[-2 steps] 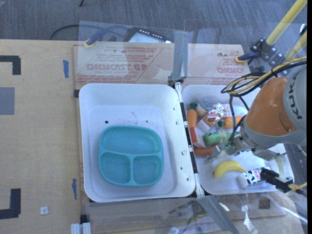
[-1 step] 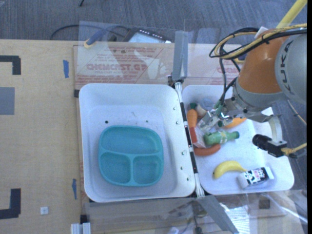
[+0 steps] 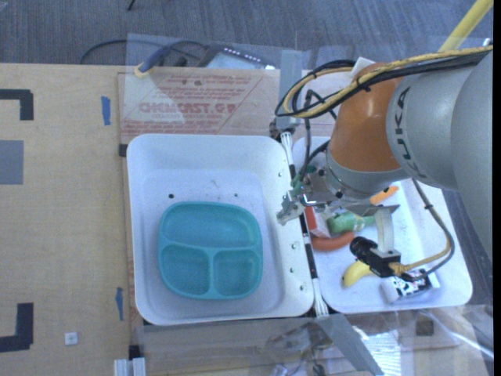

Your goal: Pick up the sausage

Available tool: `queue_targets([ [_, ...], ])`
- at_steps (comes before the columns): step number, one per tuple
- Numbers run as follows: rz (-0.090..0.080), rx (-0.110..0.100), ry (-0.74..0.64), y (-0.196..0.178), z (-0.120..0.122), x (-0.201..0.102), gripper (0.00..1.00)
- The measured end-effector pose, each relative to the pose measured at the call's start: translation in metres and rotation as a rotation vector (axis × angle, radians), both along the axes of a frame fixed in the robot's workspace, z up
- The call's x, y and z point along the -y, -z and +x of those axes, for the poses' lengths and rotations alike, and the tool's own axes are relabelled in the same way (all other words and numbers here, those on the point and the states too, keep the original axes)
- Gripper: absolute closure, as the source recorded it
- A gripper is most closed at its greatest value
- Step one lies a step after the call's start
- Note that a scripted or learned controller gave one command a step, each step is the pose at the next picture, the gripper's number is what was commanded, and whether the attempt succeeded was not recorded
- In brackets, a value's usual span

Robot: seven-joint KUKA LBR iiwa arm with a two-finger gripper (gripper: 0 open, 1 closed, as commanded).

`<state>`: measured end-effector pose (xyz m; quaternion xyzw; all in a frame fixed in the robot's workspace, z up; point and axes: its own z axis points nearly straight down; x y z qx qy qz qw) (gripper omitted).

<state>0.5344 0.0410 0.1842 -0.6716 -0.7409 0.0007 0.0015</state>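
While the banana [image 3: 356,273] is lying nearest the camera in the right bin [image 3: 458,284], the sausage [image 3: 332,242] is lying lengthwise left-to-right just beyond it, directly beneath the tool [image 3: 338,210], whose state I cannot tell.

- The grey arm [image 3: 446,124] reaches in from the right and fills the upper right of the view.
- Its orange band [image 3: 364,131] sits just above the wrist, left of the grey link.
- The wrist points down, with the gripper [image 3: 333,214] hanging below it, largely hidden by the arm.
- Yellow and black cables [image 3: 329,92] loop over the orange band.
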Motion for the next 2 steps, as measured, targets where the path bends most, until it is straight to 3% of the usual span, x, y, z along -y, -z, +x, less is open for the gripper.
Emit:
queue_targets([
  [1, 0.000, 0.000, 0.000, 0.0000, 0.0000, 0.0001, 0.00],
  [2, 0.000, 0.000, 0.000, 0.0000, 0.0000, 0.0001, 0.00],
])
